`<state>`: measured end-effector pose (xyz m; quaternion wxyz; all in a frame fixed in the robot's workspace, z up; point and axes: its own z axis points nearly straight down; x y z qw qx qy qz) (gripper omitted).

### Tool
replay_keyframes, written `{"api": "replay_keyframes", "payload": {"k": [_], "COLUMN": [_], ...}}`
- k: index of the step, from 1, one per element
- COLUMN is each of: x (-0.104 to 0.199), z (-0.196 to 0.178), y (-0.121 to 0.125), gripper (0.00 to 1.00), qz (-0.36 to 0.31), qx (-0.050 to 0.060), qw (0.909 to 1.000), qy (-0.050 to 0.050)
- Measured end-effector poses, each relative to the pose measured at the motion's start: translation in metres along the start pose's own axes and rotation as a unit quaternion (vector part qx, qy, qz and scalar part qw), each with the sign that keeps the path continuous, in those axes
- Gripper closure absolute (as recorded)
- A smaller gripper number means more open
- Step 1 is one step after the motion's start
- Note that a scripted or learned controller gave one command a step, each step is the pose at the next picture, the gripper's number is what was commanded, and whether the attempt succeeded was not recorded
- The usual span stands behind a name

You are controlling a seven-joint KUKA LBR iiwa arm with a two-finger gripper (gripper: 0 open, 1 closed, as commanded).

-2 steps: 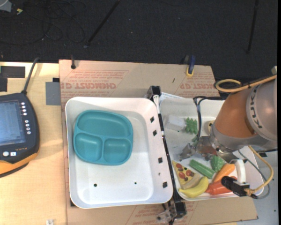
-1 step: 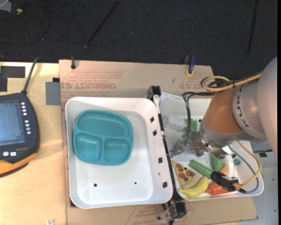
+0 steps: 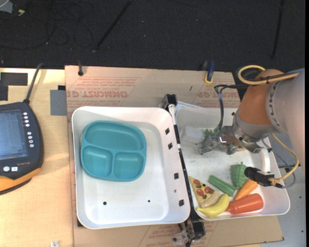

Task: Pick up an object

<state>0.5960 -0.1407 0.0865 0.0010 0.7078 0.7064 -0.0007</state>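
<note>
The end effector (image 3: pixel 210 144), its grip state unclear, hangs low in the right bin (image 3: pixel 278 209), far from the toy food (image 3: pixel 232 192), so it may close on nothing.

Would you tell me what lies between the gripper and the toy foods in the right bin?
In the camera view, bare white bin floor separates the gripper from the pizza slice and green pod below it.

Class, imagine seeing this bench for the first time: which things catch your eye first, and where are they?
The teal divided plate lies alone in the left white bin, towards its upper left. Bright toy food crowds the right bin's lower edge: a banana, a carrot and a pizza slice. The grey arm's gripper reaches in above them.
</note>
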Motion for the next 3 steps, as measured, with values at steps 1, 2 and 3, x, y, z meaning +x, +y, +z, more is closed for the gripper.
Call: {"api": "replay_keyframes", "payload": {"k": [1, 2, 3], "x": [-0.001, -0.001, 0.052], "z": [0.001, -0.008, -0.104], "y": [0.048, 0.047, 0.029], "gripper": [0.0, 1.0, 1.0], "qz": [-0.003, -0.004, -0.003], "qx": [0.004, 0.005, -0.002], "qw": [1.0, 1.0, 1.0], "qy": [0.002, 0.001, 0.002]}}
